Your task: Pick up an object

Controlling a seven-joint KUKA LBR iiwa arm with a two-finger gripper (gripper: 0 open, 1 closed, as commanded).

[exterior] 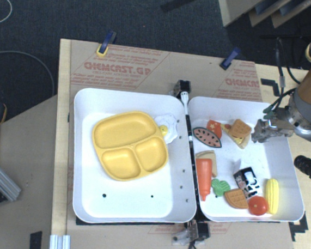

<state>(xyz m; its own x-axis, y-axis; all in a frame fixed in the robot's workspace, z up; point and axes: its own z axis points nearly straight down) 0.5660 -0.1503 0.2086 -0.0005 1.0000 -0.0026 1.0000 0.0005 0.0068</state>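
Grey arm's jaws (260, 131) hang over the right white plastic bin (286, 161), near its far right side, just beside a tan bread-like block (239, 131). Cannot tell how wide they stand or whether they hold anything. Left white bin (82, 141) carries a yellow three-compartment tray (130, 144).

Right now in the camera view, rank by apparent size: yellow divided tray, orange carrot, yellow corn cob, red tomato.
1. Yellow divided plastic tray, by far the largest
2. Orange toy carrot
3. Yellow toy corn cob
4. Small red toy tomato

Carrot and corn look close; carrot appears slightly longer.
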